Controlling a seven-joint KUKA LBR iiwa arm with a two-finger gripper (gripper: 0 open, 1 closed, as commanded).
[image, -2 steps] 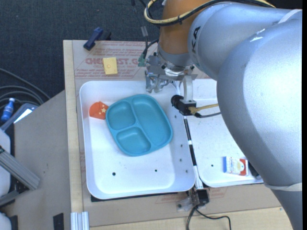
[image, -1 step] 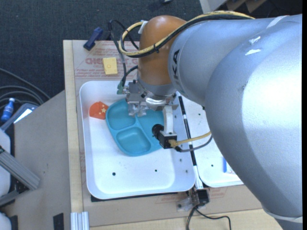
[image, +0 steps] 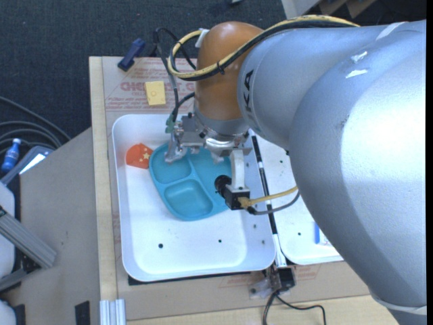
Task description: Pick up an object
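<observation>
The blue divided tray [image: 186, 185] lies in the left white bin [image: 139, 239], toward its upper half, tilted so that one compartment points at the bin's lower right. An orange object [image: 138, 156] sits just beside the tray's upper left edge, touching or nearly so.

The hand [image: 181, 141] hangs over the tray's upper left corner, low and close to the rim. Whether it is open or closed I cannot tell; the wrist hides it.

To do this step well, I judge that the hand should settle on one target. The tray's thin rim would need a wall to pinch, so straddling the outer edge squarely seems best. The orange object, being small and near, could be nudged aside by a careless descent.
</observation>
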